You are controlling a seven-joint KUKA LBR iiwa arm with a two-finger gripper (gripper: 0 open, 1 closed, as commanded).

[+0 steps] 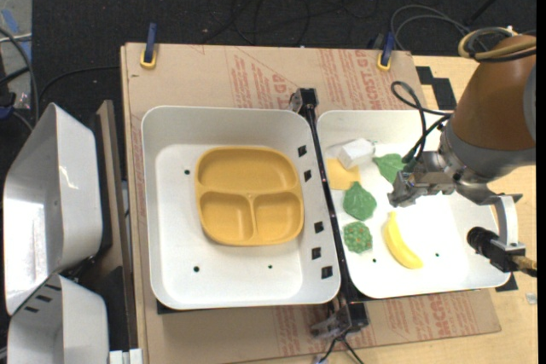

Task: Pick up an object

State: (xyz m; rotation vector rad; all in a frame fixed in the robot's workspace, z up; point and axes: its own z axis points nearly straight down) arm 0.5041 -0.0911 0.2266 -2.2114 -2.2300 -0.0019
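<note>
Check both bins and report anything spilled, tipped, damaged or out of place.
Nothing stands out. The yellow divided plastic plate lies flat in the left white bin. In the right white bin, the yellow toy banana, green leafy pieces, white block and pale yellow wedge lie loose, none over the rim.

Tray [250, 194] in left bin [162, 183]; banana [402, 242] in right bin [452, 268].

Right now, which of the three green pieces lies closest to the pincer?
The uppermost green piece, beside the pincer; the other two green pieces lie further left, toward the divider.
</note>
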